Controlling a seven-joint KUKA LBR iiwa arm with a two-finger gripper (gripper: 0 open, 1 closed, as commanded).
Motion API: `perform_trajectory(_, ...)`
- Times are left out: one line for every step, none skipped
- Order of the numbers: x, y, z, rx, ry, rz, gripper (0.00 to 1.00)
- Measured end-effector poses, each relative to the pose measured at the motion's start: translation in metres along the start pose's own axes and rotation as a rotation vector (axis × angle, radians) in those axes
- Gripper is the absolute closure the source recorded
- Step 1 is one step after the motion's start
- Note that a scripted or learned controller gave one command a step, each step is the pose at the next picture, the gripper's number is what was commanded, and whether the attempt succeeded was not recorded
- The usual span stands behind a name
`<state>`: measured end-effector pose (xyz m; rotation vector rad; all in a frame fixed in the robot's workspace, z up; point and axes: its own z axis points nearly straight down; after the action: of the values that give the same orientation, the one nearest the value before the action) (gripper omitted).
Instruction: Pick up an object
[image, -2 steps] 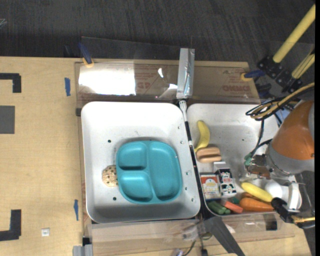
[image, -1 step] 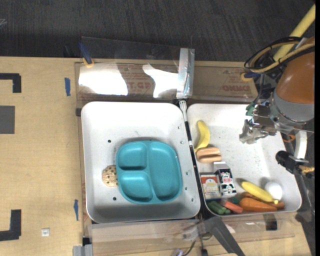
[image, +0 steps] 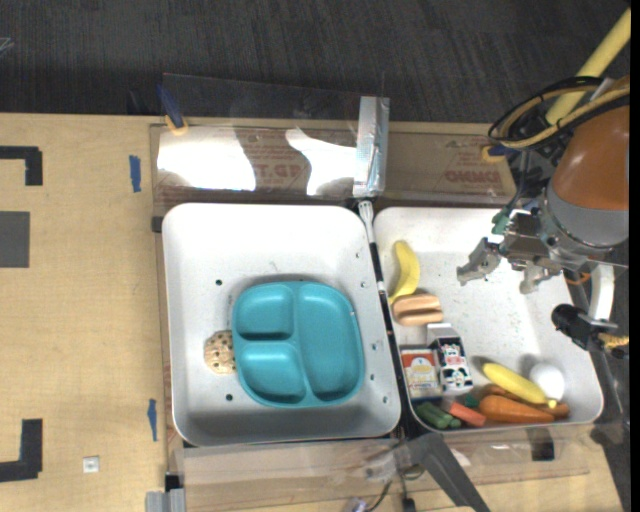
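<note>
Lying in the right bin (image: 570, 412), well apart from one another or bunched along its near edge:

- Yellow banana (image: 405, 268), curved, close to the left wall, upper part of the bin.
- Hot dog (image: 417, 308) in a bun, just below that banana, lying crosswise.
- Two small cartons (image: 437, 367) side by side, one with red print, one black-and-white, near the left wall.
- Second banana (image: 513, 382), slanted, toward the near right corner.
- White egg (image: 548, 380) just right of it, touching or nearly so.
- Orange carrot (image: 515, 408) lengthwise along the near wall.
- Green vegetable (image: 432, 413) and a small red-orange piece (image: 466, 413) in the near left corner.

In the left bin (image: 190, 240):

- Teal divided plate (image: 297, 342), three compartments, flat, centred.
- Speckled cookie (image: 219, 352) touching its left edge.
</note>
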<state>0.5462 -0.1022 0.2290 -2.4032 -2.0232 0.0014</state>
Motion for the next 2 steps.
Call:
perform_trajectory(0.0008,0.001,-0.0104,-0.003,-0.001,-0.003,1.0)
perform_trajectory(0.0008,0.0008,-0.0099,-0.002,-0.001,-0.002,0.0)
